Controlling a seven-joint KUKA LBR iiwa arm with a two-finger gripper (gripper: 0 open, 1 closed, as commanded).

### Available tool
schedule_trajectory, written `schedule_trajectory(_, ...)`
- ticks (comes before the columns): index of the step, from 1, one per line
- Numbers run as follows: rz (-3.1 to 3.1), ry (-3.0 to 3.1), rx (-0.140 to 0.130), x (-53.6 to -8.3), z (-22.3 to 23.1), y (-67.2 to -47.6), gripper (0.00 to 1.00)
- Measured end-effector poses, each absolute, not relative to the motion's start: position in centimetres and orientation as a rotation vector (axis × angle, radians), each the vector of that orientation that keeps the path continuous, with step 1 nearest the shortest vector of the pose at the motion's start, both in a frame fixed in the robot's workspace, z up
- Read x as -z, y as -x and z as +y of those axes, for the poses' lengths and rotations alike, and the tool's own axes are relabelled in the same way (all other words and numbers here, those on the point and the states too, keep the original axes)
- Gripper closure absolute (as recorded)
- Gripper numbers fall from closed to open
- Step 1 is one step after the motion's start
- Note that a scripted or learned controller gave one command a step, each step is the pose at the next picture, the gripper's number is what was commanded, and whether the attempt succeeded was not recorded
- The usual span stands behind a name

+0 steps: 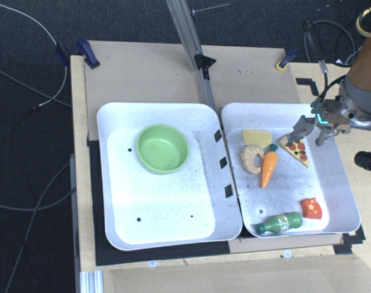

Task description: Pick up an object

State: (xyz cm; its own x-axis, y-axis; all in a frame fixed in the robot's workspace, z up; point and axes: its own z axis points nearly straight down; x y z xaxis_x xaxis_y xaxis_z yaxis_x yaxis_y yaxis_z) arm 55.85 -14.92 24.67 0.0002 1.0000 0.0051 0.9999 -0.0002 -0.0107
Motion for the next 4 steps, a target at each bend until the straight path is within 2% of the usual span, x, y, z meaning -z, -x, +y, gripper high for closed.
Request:
schedule_trajectory(1, -2.217, 2.216, -0.001, -24.9, -14.9, -56.0, 0.0)
schedule_trajectory(3, -2.211, 2.212, -0.01, -13.8, -14.9, -57.2, 0.0)
schedule_trajectory(4, -2.209, 2.211, -0.01, -9.2, -14.8, -57.0, 0.0)
